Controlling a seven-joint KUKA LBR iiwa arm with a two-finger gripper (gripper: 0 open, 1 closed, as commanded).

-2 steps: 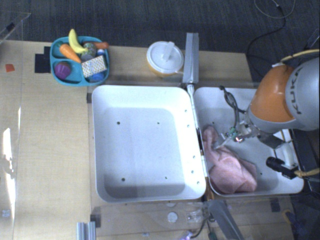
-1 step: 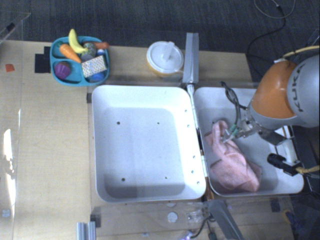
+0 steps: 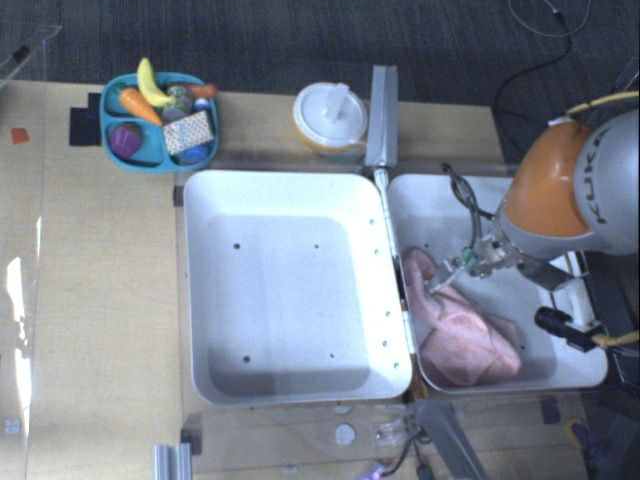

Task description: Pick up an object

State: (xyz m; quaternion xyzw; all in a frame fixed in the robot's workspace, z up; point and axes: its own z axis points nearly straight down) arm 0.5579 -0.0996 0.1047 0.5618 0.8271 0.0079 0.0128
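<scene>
Here, in the camera view, two shallow white bins stand side by side on the wooden bench [image 3: 90, 298]. The left bin [image 3: 205, 268] shows a bare white floor with a few small dark dots. The right bin [image 3: 440, 203] holds a pink cloth [image 3: 462, 338], crumpled, which lies in the near left part of this bin, touching the wall beside the divider and reaching close to the near wall.

The arm [image 3: 580, 183] comes in from the right, with its orange band above the wrist. The gripper [image 3: 452, 273] hangs just over the upper end of the pink cloth, and its tip seems to touch the fabric. It is small and partly covered by cables, so I cannot tell if it pinches the cloth or how it stands.

Behind the bins, a blue divided tray [image 3: 108, 136] sits on the bench at the far left. It carries toy food: a banana [image 3: 150, 83], a carrot [image 3: 138, 106], a purple piece [image 3: 125, 140] and a speckled block [image 3: 190, 130]; other small pieces in it are hard to name. A white lidded cup [image 3: 330, 115] stands behind the left bin, just beside a grey metal post [image 3: 381, 118].

The arm body covers the far right corner of the right bin, and a black connector [image 3: 560, 326] lies over its right side. The floor of the right bin is open behind the cloth and to its right.
</scene>
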